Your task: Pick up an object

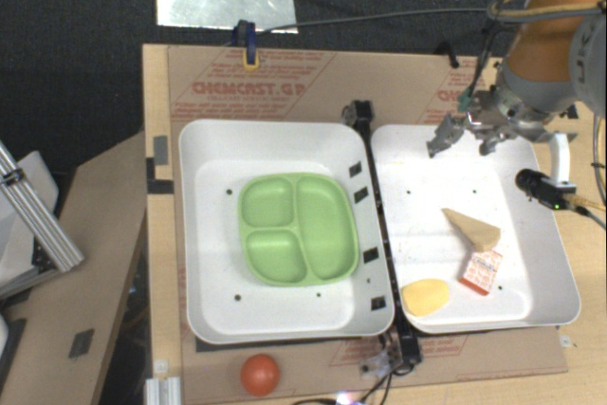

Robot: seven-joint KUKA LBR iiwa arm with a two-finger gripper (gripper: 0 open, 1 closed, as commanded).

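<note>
The grey arm with its orange band (pixel 566 5) reaches in from the right, and its two-finger gripper (pixel 467 138) hangs over the far part of the right-hand shallow white bin (pixel 560 285). The two dark fingers stand spread apart with nothing between them; the pincer grips no object.

The things to be picked lie together in the near part of that same bin, well apart from the gripper. A tan wedge-shaped block (pixel 472 228) rests flat on the bin floor. Just beside it, toward the front, a small red-and-white printed packet (pixel 482 270) touches or nearly touches the wedge's near end. A rounded yellow piece like a lemon (pixel 426 296) sits near the front left corner of that bin, close to the dividing wall.

In the left-hand white bin (pixel 213 166) lies a pale green plastic tray with three compartments (pixel 298 228), roughly in the middle. Outside the bins, on the cardboard sheet (pixel 313 76) at the front, sits a small orange-red ball (pixel 260 374).
</note>
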